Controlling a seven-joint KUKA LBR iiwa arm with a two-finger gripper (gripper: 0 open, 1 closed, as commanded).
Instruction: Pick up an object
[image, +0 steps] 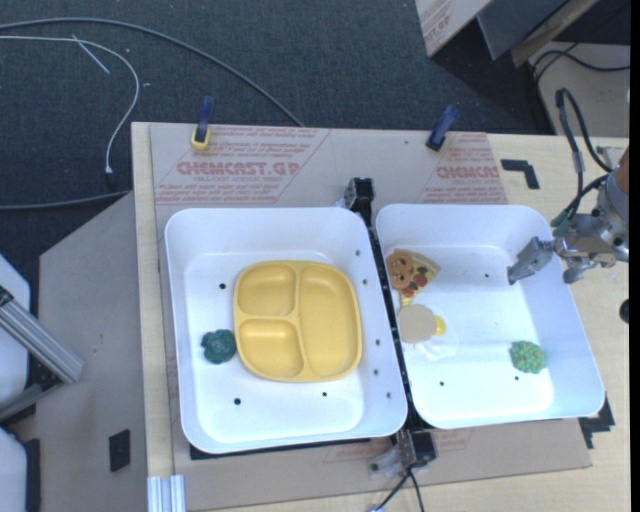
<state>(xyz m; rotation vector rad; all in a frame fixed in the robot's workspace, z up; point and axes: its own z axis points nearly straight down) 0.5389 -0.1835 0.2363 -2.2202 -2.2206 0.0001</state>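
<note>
Objects for picking lie in both white bins on the desk (100, 300): the right bin (570, 330) holds a pizza slice toy (410, 272) near its left wall, a fried egg toy (420, 326) just below that, and a green broccoli piece (527, 356) toward its lower right corner. The left bin (185, 250) carries a yellow divided plate (298, 320) with a darker green piece (218, 346) just beside its left edge. From the right, the gripper (528, 262) hangs over the right bin's upper right area (well apart from all three toys), nothing visibly between its fingers, and how far apart they stand cannot be told.
</note>
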